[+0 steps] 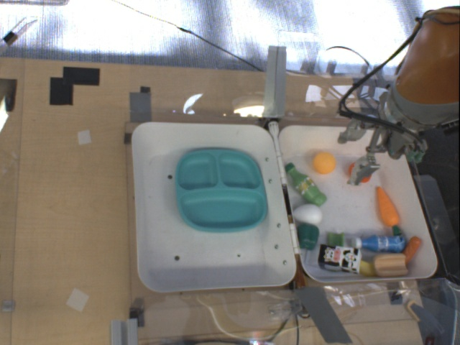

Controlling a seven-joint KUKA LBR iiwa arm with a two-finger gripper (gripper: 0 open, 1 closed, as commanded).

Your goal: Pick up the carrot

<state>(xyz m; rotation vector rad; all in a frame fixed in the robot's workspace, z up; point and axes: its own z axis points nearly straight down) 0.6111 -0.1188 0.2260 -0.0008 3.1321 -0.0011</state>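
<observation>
Orange carrot (387, 206) lies untouched at the right bin's (338, 192) right side, not yet picked. The jaws (363, 171) hover just upper left of it; whether they stand apart, I cannot tell

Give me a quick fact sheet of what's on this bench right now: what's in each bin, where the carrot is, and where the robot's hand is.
left bin: holds a teal divided plate
right bin: toy foods
carrot: lying near the right bin's right wall, apart from the gripper
gripper: over the upper part of the right bin, above and left of the carrot
near the gripper: orange ball, small red item partly hidden behind the gripper
centre wall side: green bottle, white egg
front edge: milk carton, blue bottle
carrot picked up: no
</observation>
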